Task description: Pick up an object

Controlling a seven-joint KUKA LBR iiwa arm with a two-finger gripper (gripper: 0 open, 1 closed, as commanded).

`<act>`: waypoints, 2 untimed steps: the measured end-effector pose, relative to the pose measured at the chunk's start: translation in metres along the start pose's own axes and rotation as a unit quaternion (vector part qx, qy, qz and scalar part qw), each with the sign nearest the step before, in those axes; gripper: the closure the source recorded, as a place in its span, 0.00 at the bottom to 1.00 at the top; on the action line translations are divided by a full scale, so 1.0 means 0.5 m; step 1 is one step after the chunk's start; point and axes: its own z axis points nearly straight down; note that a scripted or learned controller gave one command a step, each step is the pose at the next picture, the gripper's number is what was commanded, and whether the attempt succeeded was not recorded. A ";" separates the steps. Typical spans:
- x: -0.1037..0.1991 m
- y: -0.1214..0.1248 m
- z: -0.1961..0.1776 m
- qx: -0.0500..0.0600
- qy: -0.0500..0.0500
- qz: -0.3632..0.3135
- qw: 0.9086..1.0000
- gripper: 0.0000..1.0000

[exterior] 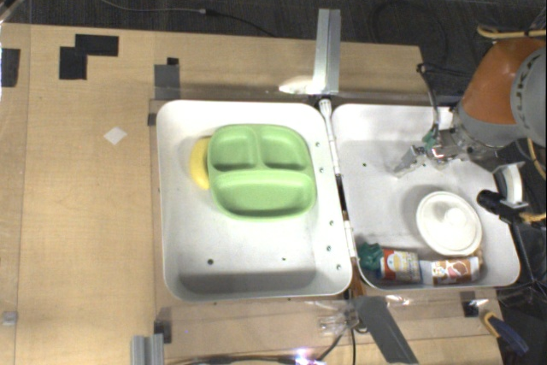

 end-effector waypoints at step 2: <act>0.108 -0.049 -0.003 -0.002 0.000 -0.013 1.000 0.00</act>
